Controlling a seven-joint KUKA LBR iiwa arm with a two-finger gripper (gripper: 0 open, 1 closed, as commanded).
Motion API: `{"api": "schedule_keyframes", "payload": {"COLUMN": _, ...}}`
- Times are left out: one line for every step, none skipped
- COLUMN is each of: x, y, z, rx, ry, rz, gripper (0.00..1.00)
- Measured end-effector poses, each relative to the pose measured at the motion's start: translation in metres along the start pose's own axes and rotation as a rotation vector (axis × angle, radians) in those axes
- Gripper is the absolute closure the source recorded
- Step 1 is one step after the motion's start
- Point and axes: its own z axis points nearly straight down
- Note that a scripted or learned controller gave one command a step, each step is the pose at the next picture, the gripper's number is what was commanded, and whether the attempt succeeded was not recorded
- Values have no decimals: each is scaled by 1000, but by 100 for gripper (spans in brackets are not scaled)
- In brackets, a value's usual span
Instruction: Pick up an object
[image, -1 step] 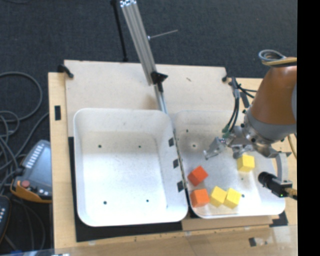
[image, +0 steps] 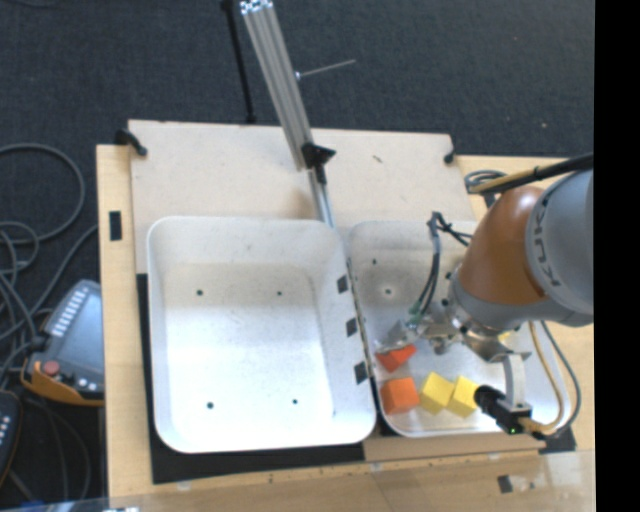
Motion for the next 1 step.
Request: {"api": "schedule_keyframes", "payload": {"x": -9, "y": -19, "z": 29, "rx": -3, "ry": -5, "rz": 1, "gripper": 0}}
